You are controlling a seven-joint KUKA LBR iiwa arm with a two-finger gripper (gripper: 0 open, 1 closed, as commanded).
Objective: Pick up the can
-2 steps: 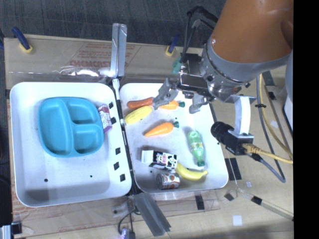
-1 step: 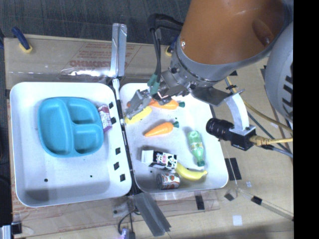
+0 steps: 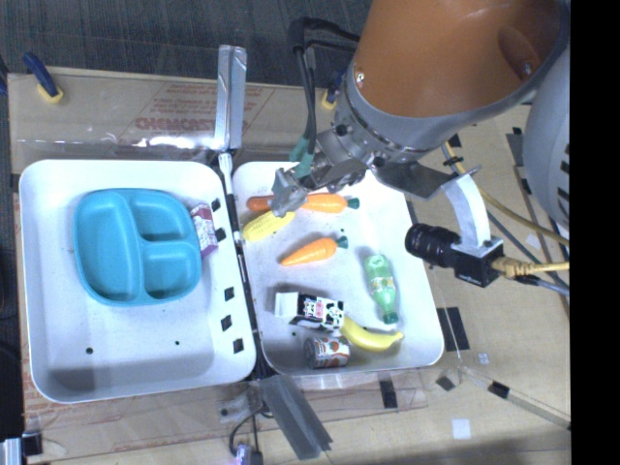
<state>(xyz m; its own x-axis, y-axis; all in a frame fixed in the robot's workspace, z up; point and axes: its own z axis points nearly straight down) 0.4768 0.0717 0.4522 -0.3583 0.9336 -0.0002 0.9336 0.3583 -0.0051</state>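
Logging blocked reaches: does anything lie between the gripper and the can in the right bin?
Yes. The gripper hangs over the bin's far end, while the can lies at the near wall. Between them lie a carrot and a black-and-white carton; a banana touches the can's right side.

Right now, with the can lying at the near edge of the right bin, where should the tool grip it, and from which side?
Probably from above, across the can's round body. It lies on its side by the right bin's near wall, with the banana touching its right and the small carton just behind, so a sideways approach looks blocked.
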